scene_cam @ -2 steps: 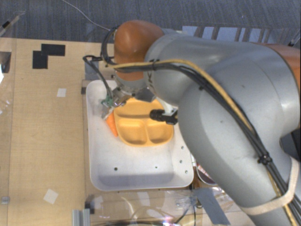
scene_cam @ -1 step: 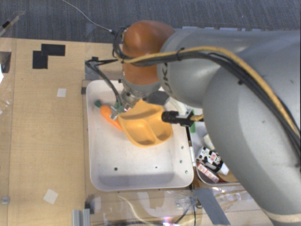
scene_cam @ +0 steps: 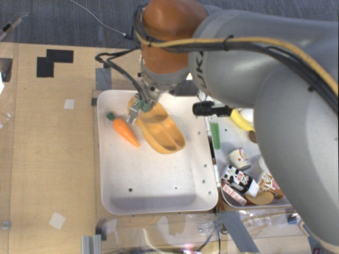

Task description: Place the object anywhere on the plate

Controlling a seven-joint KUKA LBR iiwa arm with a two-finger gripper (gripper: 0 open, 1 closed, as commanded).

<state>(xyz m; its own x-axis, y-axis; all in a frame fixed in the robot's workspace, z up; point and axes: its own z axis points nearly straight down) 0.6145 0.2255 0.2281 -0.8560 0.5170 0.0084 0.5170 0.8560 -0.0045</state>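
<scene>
White plastic made up both bins on the bench (scene_cam: 47,163), and from my remote seat I looked into each in turn. The left bin (scene_cam: 153,194) held two things: a toy carrot (scene_cam: 126,132), orange with a small green top, lying on its side toward the bin's upper left, and a tan, scoop-shaped plate (scene_cam: 163,132) just to the right of it, set at a slant. The carrot and the plate lay close together, the carrot's thick end just beside the plate's near edge; I could not tell whether they touched. The carrot rested on the bin floor, not on the plate.

The right bin (scene_cam: 229,194) was largely hidden by the grey arm (scene_cam: 275,89). What I could see there was a yellow banana (scene_cam: 242,120) near the top, a green stick-like piece (scene_cam: 214,134) along the left wall, a small white cup with markings (scene_cam: 239,157), a black-and-white patterned toy (scene_cam: 237,180) and some brown and white pieces (scene_cam: 265,190) lower down.

The claw (scene_cam: 136,110) hung below the orange band, over the plate's upper end and just above the carrot's green top. Whether it was clenched or released I could not tell from this slant, and I saw nothing between its tips.
</scene>
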